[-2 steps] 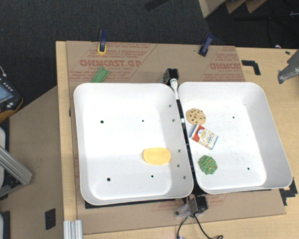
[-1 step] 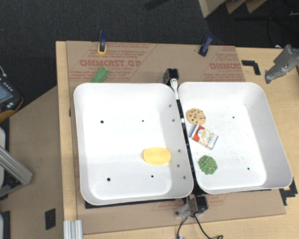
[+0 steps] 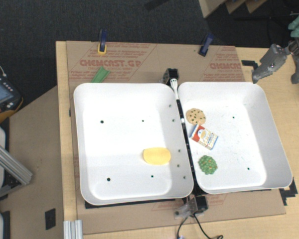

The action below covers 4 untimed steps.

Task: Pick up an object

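Note:
My gripper hangs at the far right, above the bench just beyond the back right corner of the right bin, with nothing seen in it. In the right bin, near its left wall, lie a round tan cookie, a small red, white and blue box and a green bumpy piece, in a row from back to front. A yellow oval piece lies in the left bin, front and right of its middle. The gripper is well away from all of them.
Both bins sit on a brown cardboard sheet held by two blue clamps at the back. A green scrap lies behind the left bin. A black bracket sits where the bins meet.

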### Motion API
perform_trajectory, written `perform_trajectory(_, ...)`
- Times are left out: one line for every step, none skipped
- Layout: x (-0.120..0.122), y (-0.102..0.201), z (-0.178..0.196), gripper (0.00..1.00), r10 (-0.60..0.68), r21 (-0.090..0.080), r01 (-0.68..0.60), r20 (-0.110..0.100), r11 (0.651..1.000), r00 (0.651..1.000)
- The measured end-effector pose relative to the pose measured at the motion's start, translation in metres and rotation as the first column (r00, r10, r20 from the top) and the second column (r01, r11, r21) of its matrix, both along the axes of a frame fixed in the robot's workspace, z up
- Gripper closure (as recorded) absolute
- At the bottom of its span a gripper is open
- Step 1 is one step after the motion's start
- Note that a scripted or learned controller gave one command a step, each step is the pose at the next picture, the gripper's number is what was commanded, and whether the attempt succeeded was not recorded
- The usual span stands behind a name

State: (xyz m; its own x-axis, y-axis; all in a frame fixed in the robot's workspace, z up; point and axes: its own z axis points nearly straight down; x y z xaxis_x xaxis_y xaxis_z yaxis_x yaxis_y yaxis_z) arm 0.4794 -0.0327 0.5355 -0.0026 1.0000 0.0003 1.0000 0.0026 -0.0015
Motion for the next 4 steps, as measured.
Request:
perform_trajectory(0.0, 0.025, 0.0, 0.0, 0.0, 0.0, 0.0, 0.0, 1.0, 1.0)
perform_trajectory(0.001, 0.061, 0.0, 0.0, 0.001, 0.0, -0.001, 0.0, 1.0, 1.0)
perform_trajectory(0.0, 0.095, 0.0, 0.0, 0.001, 0.0, -0.001, 0.001, 1.0, 1.0)
perform_trajectory(0.0, 0.124, 0.0, 0.0, 0.001, 0.0, -0.001, 0.002, 1.0, 1.0)
